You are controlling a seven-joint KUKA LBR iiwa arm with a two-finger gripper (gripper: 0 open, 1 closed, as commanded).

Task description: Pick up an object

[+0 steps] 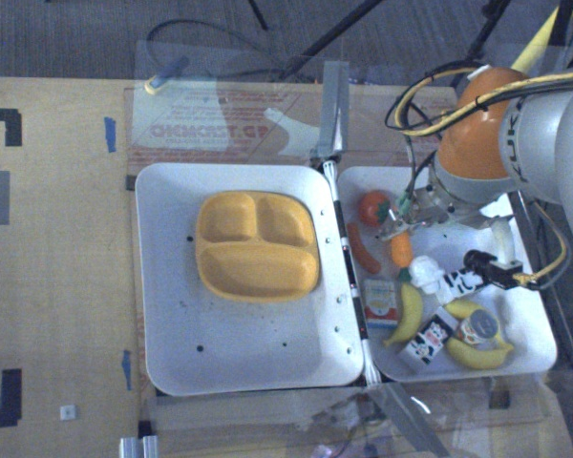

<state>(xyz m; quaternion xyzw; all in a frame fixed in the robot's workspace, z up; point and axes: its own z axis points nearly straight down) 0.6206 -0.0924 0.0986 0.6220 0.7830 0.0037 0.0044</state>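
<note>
My gripper (399, 219) hangs low over the back left part of the right bin (546, 343), reaching in from the right under the orange wrist band. It sits between a red tomato (371, 205) on its left and a small orange carrot (400, 249) just in front of it. Whether it touches either one cannot be told. A red sausage (360, 248) lies along the bin's left wall. Nothing can be seen held.
The right bin also holds a banana (410, 315), a second banana (478, 355) with a round tin (478, 327) on it, a small box (380, 300), a cow-pattern carton (430, 340) and a white lump (424, 273). A yellow divided plate (258, 244) lies in the left bin (155, 256).
</note>
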